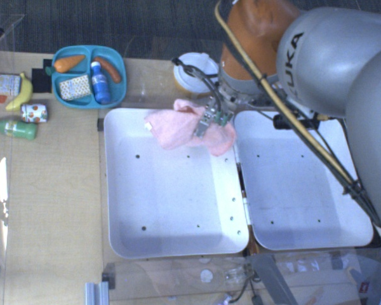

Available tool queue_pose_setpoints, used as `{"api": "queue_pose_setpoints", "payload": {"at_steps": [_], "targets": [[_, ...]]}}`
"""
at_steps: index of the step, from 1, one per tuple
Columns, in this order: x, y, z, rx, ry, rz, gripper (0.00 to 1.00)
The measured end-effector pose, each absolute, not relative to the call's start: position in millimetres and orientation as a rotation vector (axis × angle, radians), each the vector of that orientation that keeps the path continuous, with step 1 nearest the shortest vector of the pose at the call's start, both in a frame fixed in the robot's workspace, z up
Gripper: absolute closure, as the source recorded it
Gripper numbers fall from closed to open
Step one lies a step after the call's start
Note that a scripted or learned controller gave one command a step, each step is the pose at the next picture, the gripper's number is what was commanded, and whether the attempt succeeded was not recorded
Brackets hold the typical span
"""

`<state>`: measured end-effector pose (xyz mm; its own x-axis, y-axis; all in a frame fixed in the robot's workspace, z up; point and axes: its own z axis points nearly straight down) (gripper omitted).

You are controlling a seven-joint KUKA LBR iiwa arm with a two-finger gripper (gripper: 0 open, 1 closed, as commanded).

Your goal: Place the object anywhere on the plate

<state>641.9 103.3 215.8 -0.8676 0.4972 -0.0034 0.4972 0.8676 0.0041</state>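
Observation:
A crumpled pink cloth (174, 129) lies at the far edge of the left white bin (165, 196), draped toward the divider between the bins. My gripper (206, 124) comes down from the arm's orange-banded wrist and sits right on the cloth's right part, touching it or just above it. The blue divided plate (120, 65) stands on the bench beyond the left bin, to the far left of the gripper. It holds a toy carrot (70, 62), a sausage (111, 70), a blue bottle (100, 82) and a patterned square piece (74, 88).
A white and yellow round container (193, 68) stands just behind the bins near the wrist. A banana (22, 93), a small can (33, 113), a green bottle (13, 129) and a box (3, 84) lie at the far left. The arm overhangs the right bin (305, 189).

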Motion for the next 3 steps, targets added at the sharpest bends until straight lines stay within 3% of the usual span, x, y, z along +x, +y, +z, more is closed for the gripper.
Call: {"api": "queue_pose_setpoints", "payload": {"at_steps": [1,2,3], "targets": [[648.3,156,229,0.187,3.128,0.006,1.0],[638.3,206,226,0.002,3.134,0.006,1.0],[638.5,206,227,0.003,3.133,0.006,0.0]]}}
